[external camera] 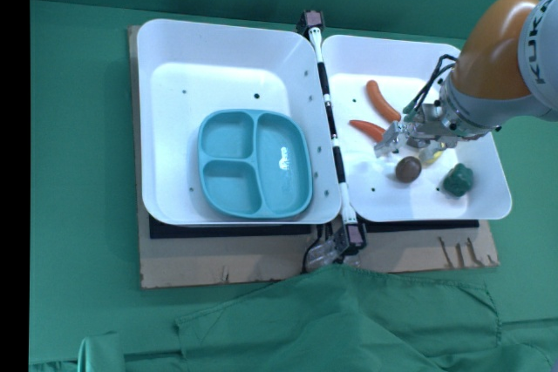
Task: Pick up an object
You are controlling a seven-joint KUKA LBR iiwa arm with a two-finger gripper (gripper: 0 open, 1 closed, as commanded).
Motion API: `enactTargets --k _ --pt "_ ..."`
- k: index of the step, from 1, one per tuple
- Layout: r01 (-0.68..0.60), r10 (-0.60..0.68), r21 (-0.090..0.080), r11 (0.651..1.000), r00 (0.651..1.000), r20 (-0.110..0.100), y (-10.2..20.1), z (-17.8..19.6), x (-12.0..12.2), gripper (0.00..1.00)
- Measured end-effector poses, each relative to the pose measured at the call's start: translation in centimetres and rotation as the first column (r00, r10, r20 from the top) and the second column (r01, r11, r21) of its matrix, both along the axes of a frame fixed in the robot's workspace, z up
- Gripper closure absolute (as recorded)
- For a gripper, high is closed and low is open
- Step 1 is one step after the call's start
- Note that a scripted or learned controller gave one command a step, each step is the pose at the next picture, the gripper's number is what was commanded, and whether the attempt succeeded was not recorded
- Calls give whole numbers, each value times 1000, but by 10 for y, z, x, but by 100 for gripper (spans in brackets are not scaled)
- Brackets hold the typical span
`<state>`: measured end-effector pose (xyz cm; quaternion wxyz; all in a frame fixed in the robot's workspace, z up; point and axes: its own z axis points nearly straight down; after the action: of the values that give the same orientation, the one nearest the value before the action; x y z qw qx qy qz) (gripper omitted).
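The right bin [384,196] holds an orange sausage-shaped piece [382,99], a smaller red-orange piece [367,129], a brown round object [408,169], a dark green lump [458,179] and a small yellow item [430,156] partly hidden under the hand. My gripper [394,140] hangs low over the middle of this bin, just above and left of the brown object and right beside the red-orange piece. I see nothing between its fingers.
The left bin [174,57] carries a teal divided plate [253,163]. A black-and-white rod [330,122] runs between the two bins. Both bins rest on a cardboard sheet [218,270], with green cloth bunched at the front.
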<state>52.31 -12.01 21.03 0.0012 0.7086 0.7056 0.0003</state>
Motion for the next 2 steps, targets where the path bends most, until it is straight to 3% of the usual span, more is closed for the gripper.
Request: enactTargets --k 1,2 --pt "4 -4 -3 1000 1000 6 -1 12 1 100" --pt "1 -1 -3 1000 1000 3 -68 -7 -6 100"
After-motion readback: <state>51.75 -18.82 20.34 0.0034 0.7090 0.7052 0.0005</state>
